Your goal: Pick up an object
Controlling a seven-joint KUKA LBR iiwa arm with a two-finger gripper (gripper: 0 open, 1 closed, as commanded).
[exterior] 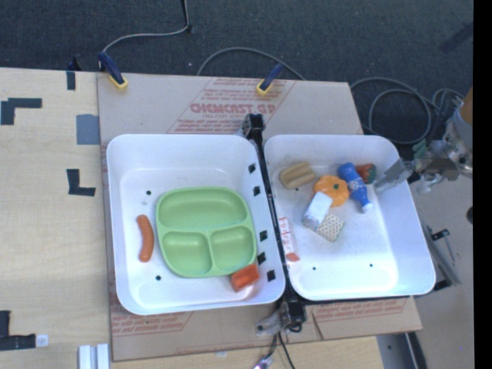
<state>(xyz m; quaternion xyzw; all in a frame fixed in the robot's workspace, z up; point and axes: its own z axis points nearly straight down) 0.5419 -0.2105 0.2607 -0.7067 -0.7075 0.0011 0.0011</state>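
Two shallow white plastic bins sit side by side on a brown cardboard sheet (pixel 231 110) printed with red lettering, joined along a black clipped seam (pixel 265 206). That seam serves as the landmark.

Left of the seam, the left bin (pixel 123 229) holds a smooth, matte green tray (pixel 206 231) with rounded corners and three moulded compartments. Further from the seam, beside the tray's far edge, lies a slim orange-red sausage shape (pixel 144 237). At the tray's lower corner, close to the seam, a small glossy red-orange chunk (pixel 245 277) sits touching the tray.

Right of the seam, the right bin (pixel 384 267) holds a loose cluster. Nearest the seam is a tan, ridged bread-like roll (pixel 297 175). Beyond it sit a rounded orange lump (pixel 332 188) and, below that, a white-grey block (pixel 316 209) touching a flat piece with a fine mesh texture (pixel 332 226). A blue bottle (pixel 354 185) with a white label lies tilted further out, a small red piece (pixel 365 171) just beside its top.

The gripper (pixel 400 174) sits at the bin's far rim from the seam, a grey metallic shape; whether it is spread or closed cannot be told, and nothing visibly sits in it.
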